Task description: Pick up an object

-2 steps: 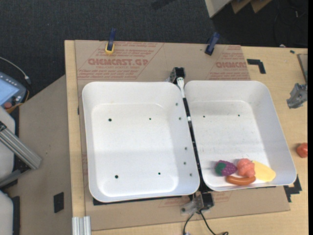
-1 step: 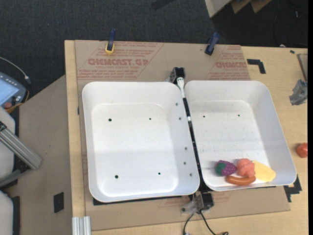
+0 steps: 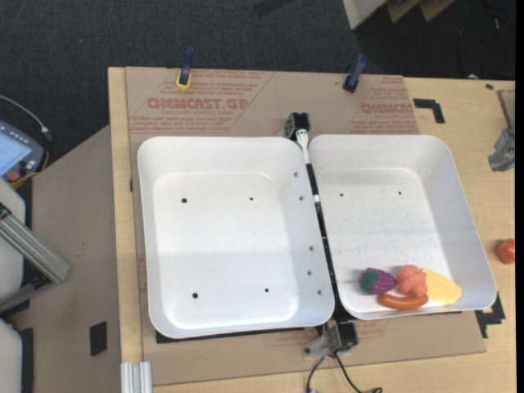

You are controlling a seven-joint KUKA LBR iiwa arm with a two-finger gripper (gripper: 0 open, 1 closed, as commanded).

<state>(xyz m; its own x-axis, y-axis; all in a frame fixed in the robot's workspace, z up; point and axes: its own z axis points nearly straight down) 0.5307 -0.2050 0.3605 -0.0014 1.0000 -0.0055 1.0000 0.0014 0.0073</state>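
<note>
Right bin (image 3: pixel 385 158): your landmark; it adjoins the left bin (image 3: pixel 217 236).
Objects: you see a purple piece (image 3: pixel 378 281), a pinkish piece (image 3: pixel 412 279), a yellow piece (image 3: pixel 443 288) and an orange sausage-like piece (image 3: pixel 402 301), clustered touching in its near corner.
Gripper: possibly the grey shape (image 3: pixel 503 151) past the bin's right rim; you cannot tell its state.

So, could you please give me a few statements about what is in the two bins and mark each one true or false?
1. The purple toy lies in the right bin. True.
2. The left bin holds the yellow toy. False: the yellow toy is in the right bin.
3. The toys are clustered in the right bin's near corner. True.
4. The orange sausage-shaped toy sits at the far edge of the right bin. False: it lies along the near edge.
5. A yellow clamp sits at the board's far edge. True.
</note>
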